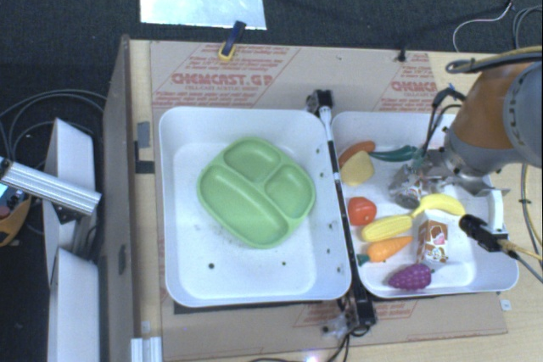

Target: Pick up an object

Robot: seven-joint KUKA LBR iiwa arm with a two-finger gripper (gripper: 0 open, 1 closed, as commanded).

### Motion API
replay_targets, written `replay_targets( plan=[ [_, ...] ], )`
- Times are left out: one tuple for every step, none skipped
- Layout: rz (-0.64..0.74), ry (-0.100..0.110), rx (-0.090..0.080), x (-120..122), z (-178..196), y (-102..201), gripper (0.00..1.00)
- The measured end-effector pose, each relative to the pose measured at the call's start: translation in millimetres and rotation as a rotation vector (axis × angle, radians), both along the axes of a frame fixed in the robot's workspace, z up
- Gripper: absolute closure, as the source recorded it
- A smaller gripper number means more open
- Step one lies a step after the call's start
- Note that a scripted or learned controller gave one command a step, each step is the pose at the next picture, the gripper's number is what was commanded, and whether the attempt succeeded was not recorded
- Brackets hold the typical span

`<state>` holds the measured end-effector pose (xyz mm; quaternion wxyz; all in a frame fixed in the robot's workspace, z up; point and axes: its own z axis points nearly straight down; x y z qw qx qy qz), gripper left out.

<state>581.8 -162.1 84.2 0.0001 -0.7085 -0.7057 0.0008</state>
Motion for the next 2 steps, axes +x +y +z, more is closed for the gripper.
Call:
replay_targets(
  plan=[
    [0.006, -0.006, 0.0, 4, 11, 3, 1.0],
    [0.014, -0.009, 0.001, 29, 70, 66, 1.0]
  ],
)
